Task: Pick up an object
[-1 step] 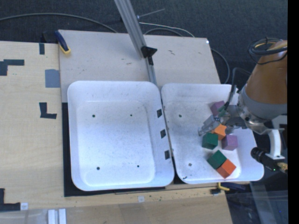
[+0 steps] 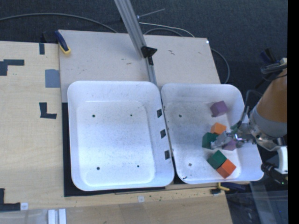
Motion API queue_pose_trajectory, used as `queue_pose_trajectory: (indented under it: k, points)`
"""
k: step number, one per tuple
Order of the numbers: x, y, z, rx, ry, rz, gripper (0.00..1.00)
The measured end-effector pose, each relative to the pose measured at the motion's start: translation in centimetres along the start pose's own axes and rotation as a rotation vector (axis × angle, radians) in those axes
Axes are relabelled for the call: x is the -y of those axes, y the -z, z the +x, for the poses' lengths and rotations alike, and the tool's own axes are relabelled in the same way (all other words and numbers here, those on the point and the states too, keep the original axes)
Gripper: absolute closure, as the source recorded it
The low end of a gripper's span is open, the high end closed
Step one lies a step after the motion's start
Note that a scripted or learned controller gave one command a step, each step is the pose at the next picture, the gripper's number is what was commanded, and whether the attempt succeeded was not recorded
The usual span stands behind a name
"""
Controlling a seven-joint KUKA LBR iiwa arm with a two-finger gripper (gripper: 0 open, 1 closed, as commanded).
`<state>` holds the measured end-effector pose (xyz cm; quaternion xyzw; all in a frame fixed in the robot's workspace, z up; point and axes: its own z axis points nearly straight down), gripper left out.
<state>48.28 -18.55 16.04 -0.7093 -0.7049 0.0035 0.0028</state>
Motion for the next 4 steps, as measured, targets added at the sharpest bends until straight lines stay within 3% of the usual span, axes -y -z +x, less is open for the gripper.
queue_pose_trajectory:
  k: [1, 2, 3, 4]
  points:
    - [-7.6, -6.9, 0.9, 0.002, 0.01, -0.013, 0.0]
    - [-5.1, -6.8, 3.3, -0.001, 0.008, -0.006, 0.0]
    - [-5.0, -5.9, 3.4, -0.003, 0.008, -0.004, 1.0]
    - [-7.2, 3.7, 12.4, -0.004, 0.017, -0.015, 1.0]
